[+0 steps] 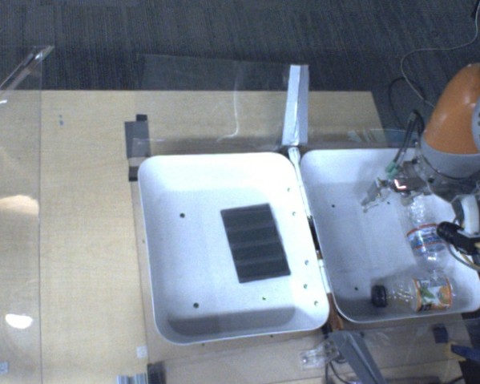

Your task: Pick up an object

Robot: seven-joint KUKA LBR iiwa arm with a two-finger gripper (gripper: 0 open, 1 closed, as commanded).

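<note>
Left bin [158, 232]: I see a stiff, flat black ridged pad [255, 242] mid-floor. Right bin [338, 222]: two clear plastic bottles, one [421, 238] near the right wall, one [414, 294] along the front edge; I judge them light, slippery, crushable, best grasped mid-body. Gripper [378, 193]: empty, spread fingers over the back.

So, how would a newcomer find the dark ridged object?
Look at the left bin of the two white ones. Near its middle lies the dark ridged block, a flat rectangle. The clear bottles all lie in the right bin.
</note>
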